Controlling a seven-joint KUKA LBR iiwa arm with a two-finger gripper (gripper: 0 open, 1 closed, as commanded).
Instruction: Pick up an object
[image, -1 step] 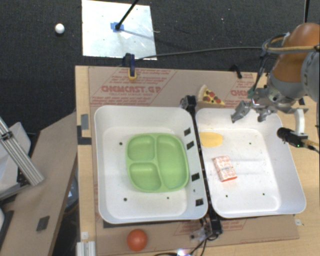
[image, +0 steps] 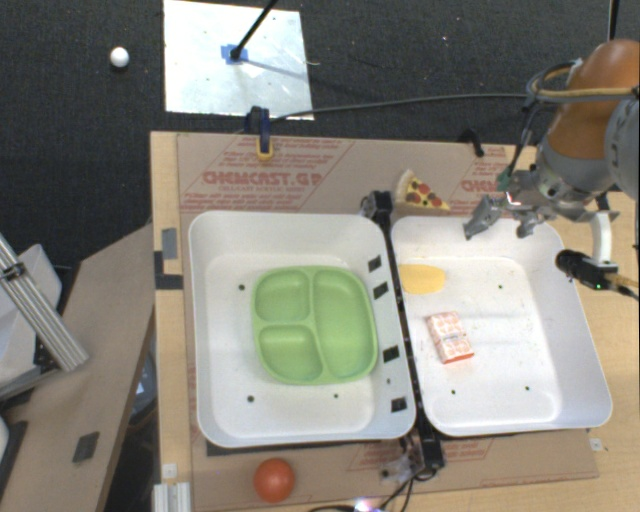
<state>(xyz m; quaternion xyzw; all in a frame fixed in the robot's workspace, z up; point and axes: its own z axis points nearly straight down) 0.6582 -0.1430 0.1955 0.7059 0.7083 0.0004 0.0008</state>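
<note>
In the right bin (image: 560, 400) lie a yellow flat piece (image: 422, 279) near its far left corner and a small pink-and-white box (image: 449, 337) near the middle. My gripper (image: 503, 221) hovers over the bin's far edge, right of the yellow piece, its two fingers spread apart with nothing between them. A green divided plate (image: 313, 324) rests in the left bin (image: 215, 400).
A toy pizza slice (image: 421, 192) lies on the cardboard behind the bins. An orange ball (image: 273, 479) sits in front of the left bin. A blue clamp (image: 260, 130) stands at the cardboard's far edge. A small white ball (image: 119, 57) rests on the dark floor at the far left.
</note>
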